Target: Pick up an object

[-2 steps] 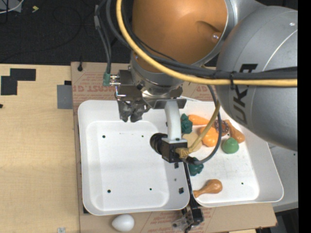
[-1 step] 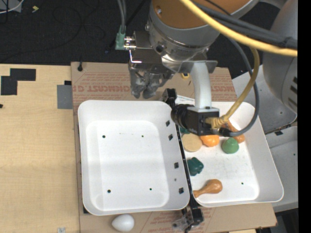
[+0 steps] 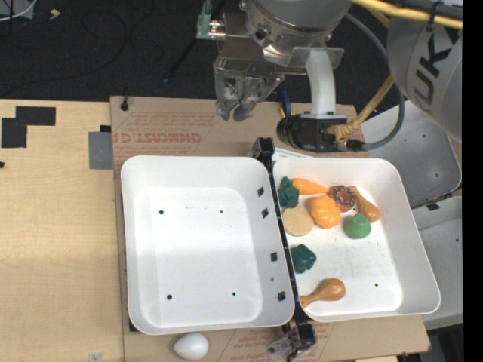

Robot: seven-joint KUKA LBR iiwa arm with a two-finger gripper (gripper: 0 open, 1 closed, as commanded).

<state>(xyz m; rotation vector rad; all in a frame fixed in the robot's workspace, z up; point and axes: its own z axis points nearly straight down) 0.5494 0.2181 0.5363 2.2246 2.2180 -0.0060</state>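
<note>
Arm cropped at top edge, fingertips blurred above the bins

The grey arm (image 3: 302,6) runs out of view at the top and right edges; the gripper (image 3: 240,110) fingertips bunch together in a blur, their gap unreadable. A clamp (image 3: 290,344) at the bottom edge is cut off. Among the right bin's (image 3: 411,225) toys, a brown-topped piece (image 3: 345,196) is too small to identify.

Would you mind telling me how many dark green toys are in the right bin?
2: one dark green toy at the left wall near the carrot, another lower down the same wall.
</note>
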